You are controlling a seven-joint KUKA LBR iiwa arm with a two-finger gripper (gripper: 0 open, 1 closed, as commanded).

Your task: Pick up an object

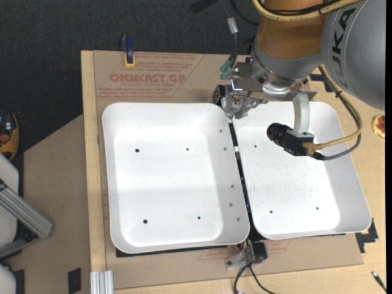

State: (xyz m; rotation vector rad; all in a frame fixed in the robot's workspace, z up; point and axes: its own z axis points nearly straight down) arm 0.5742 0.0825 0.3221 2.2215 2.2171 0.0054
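Early in the pick, by the look of it: grey arm (pixel 318 35) lowered over the far edge where left bin (pixel 122 182) meets right bin (pixel 343 188), jaws' state impossible to tell, no object discernible in either.

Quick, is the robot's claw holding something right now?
Gripper: cannot be told. It sits low over the far end of the seam between the two white bins, and no object is seen in it.
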